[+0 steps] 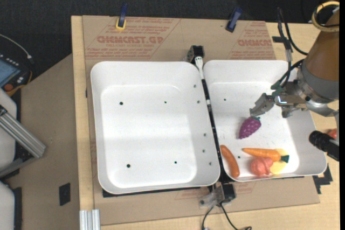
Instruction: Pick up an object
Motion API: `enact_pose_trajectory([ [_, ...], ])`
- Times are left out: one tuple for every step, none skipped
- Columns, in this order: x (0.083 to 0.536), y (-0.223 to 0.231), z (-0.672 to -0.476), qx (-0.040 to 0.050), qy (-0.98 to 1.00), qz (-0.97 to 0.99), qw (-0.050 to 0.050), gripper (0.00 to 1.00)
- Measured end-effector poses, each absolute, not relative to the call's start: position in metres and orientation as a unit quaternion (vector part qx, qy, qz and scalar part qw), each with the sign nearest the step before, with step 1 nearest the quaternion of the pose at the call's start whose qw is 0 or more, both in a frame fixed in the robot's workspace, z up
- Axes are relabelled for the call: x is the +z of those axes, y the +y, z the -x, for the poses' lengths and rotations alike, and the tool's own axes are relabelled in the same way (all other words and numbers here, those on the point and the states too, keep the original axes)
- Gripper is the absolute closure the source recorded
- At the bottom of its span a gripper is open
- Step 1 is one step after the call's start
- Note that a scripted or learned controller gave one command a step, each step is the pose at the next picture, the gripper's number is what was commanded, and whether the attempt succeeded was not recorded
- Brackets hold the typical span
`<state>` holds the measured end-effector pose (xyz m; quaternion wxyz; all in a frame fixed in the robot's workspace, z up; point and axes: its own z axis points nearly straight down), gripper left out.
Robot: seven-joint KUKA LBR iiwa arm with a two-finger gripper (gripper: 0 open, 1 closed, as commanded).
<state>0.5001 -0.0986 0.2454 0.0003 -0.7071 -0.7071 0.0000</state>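
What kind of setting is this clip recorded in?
Most likely a robot-grasping lab bench: two shallow white bins clamped onto a cardboard-covered board, a robot arm reaching in, and toy food such as purple grapes and a carrot.

This looks like a robot lab. A big grey and orange robot arm (322,70) reaches over a table (81,132) covered with brown cardboard (161,35), held down by blue clips (122,18). Two white bins (148,124) sit side by side. Black cables (284,35) hang about, and metal bars (19,132) stand at the side.
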Motion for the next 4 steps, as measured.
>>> enact_pose_trajectory([
  [0.183, -0.079, -0.612, -0.0024, -0.709, 0.705, -0.004, 0.0],
  [0.08, -0.113, -0.639, 0.0008, -0.707, 0.708, 0.001, 0.0],
  [0.084, -0.127, -0.561, 0.0024, -0.706, 0.709, 0.004, 0.0],
  [0.085, -0.119, -0.596, -0.0008, -0.708, 0.707, -0.002, 0.0],
])
